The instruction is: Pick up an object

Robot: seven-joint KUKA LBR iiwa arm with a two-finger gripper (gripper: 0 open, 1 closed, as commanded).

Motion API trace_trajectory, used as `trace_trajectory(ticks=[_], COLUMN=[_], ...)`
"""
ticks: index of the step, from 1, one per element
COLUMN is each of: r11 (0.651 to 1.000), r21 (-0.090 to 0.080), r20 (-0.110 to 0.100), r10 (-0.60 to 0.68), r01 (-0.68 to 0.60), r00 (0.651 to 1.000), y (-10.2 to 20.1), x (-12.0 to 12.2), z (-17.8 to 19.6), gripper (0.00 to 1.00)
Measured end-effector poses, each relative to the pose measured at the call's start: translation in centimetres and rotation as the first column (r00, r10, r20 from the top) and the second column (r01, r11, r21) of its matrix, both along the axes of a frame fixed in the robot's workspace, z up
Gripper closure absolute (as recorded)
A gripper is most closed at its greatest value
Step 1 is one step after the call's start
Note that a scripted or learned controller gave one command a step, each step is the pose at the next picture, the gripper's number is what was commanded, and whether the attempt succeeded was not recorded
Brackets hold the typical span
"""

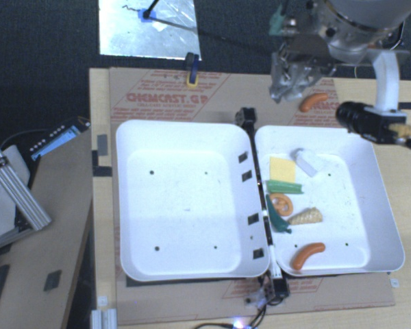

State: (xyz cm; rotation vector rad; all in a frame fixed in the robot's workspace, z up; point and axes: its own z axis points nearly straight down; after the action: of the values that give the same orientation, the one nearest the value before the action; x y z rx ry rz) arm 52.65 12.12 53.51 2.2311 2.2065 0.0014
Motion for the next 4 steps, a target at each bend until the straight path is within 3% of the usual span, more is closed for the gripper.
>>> trace_trajectory(ticks=[1, 2, 3, 4], r11=[1.0, 1.0, 1.0, 1.0], r21=[-0.002, 0.006, 0.0, 0.0], r20=[-0.019, 0.019, -0.017, -0.01], r10=[0.018, 0.01, 0.021, 0.009], r01=[-0.018, -0.01, -0.021, -0.009], r00=[1.0, 1.0, 1.0, 1.0], y=[5.4, 2.9, 11.0, 6.0], x=[-4.1, 2.0, 1.8, -2.9], z=[-19.6, -2.4, -17.5, -21.5], gripper=[1.0, 1.0, 1.0, 1.0])
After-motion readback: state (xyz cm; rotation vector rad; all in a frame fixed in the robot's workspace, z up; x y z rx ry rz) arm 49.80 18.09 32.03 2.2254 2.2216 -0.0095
